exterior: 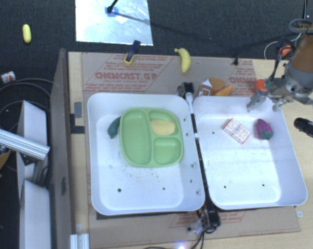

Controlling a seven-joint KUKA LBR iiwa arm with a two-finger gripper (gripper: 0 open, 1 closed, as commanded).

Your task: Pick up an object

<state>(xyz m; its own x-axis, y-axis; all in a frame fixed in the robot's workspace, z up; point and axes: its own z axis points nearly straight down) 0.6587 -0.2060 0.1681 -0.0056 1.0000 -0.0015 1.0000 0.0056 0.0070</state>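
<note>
In the right bin [249,185] lie a purple object [263,128] and a small patterned box [236,130], both in the far half. My gripper [265,104] hangs over the bin's far right corner, just above and behind the purple object, not touching it. Its two fingers [252,102] stand apart, open, with nothing between them. The left bin [146,191] holds a green divided plate [146,144] with a yellow piece [163,126] in one compartment. A dark green object [113,127] lies against the plate's left edge.
A banana [184,59] and a yellow-handled clamp [130,53] lie on the cardboard behind the bins. Orange items [218,88] sit just behind the right bin's far edge. A black clip [187,90] marks the seam between the bins.
</note>
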